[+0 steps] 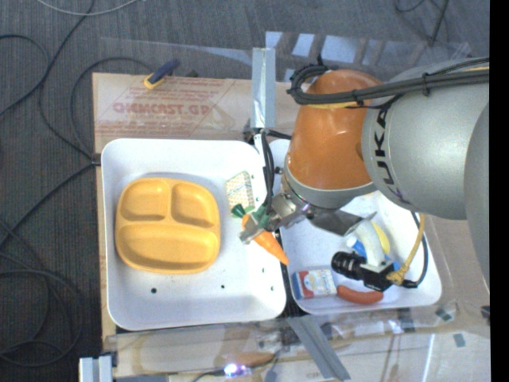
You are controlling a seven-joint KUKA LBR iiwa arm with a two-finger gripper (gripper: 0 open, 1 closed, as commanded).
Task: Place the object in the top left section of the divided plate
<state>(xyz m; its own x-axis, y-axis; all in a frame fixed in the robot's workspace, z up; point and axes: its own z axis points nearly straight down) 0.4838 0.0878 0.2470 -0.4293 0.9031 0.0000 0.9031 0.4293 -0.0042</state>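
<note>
camera view: yellow divided plate [168,224] sits in left bin [143,305]. toy carrot [266,241] at its 3 o'clock, by the bin's right wall, touching the gripper [269,217]; grip unclear. carrot looks light, stiff, slick plastic; best pinched across the thick middle.

I am seeing a yellow-orange divided plate [168,224] lying in the white left bin [135,301]. An orange carrot [267,243] with green leaves is showing just beside my grey gripper [269,216]. In the white right bin [424,289], a red sausage [359,295] is lying by a red-and-white carton [314,282].
</note>
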